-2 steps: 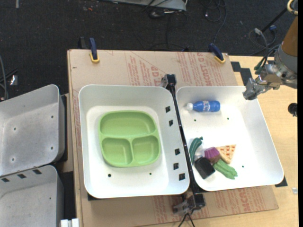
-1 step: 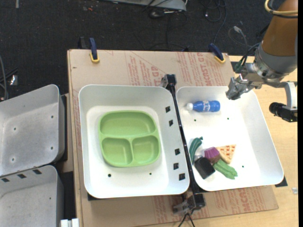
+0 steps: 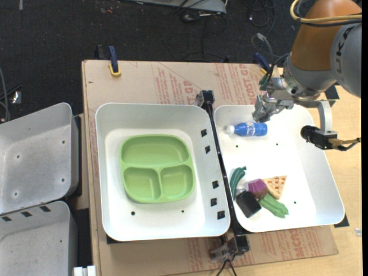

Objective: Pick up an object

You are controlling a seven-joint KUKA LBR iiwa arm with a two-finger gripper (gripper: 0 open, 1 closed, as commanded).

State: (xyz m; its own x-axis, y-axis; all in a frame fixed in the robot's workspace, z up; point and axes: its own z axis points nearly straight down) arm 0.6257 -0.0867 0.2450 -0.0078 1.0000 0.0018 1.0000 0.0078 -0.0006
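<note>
You had two white bins side by side on the bench: the left bin (image 3: 109, 171) carried a green divided tray (image 3: 156, 167), and the right bin (image 3: 322, 171) carried everything worth picking. The arm (image 3: 322, 39) reached in from the right, its orange band high over the far corner of the right bin, with the gripper (image 3: 263, 115) hanging just above the small blue bottle (image 3: 249, 130), which lay on its side near the bin's far edge. Whether the claw was open or closed you could not tell; its tips merged into a dark blur against the bottle's end. Toward the near side sat a tight cluster: a black block (image 3: 248, 203), a purple piece (image 3: 257, 186), a waffle-like wedge (image 3: 276, 185), a green leafy toy (image 3: 275, 206) and a dark green curved piece (image 3: 237, 175), all touching or nearly so. Your likeliest trouble was the bottle: round and lying flat, it could roll or squirt out sideways if the fingers closed off-centre. The bottle's cap end was hard to make out.
</note>
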